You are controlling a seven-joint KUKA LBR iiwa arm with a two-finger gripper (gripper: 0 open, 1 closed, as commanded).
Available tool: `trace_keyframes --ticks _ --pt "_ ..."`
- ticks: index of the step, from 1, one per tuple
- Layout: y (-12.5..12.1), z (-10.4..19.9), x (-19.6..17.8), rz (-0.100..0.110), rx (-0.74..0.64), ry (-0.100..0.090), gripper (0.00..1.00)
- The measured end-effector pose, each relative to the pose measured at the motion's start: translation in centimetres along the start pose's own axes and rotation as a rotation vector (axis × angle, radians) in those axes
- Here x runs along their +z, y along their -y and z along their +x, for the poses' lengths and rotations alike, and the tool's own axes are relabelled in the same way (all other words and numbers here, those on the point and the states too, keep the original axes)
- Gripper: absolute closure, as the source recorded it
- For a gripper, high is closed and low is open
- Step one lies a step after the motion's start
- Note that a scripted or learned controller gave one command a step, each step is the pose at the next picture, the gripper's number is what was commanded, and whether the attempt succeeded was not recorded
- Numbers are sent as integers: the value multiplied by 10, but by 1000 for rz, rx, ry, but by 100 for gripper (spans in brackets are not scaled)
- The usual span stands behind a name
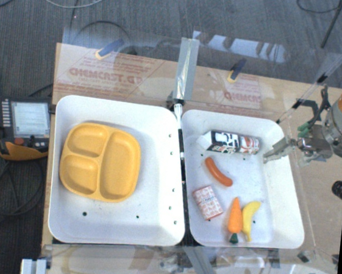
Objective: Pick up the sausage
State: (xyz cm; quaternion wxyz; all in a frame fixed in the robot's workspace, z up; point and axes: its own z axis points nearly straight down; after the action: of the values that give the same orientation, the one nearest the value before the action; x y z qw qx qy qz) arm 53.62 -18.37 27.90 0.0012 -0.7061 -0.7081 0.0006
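Approach stage of the pick. The sausage (218, 172) lies free on the floor of the right bin (287, 196), slanted from upper left to lower right, just below a black-and-white carton (234, 143) and above a small pink packet (207, 203), with a carrot (235, 216) and banana (249, 218) further toward the bin's near corner. The gripper (278, 151) hangs at the bin's right rim, to the right of and slightly above the sausage as viewed, clearly apart from it and holding nothing; how far it is parted cannot be told at this angle. The next move would likely call for travel leftward over the bin, alignment across the sausage's short axis, then descent, avoiding the adjacent carton. The yellow divided plate (100, 162) in the left bin (56, 225) plays no part.
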Motion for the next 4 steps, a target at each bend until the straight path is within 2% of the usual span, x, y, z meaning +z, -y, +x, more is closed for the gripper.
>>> trace_keyframes --ticks 1,2,3,4 --pt "-41 48 119 2 111 0 0" --pt "-27 86 188 -14 161 5 0" --pt "30 -7 133 1 301 4 0" --pt "-44 11 189 -11 81 6 0"
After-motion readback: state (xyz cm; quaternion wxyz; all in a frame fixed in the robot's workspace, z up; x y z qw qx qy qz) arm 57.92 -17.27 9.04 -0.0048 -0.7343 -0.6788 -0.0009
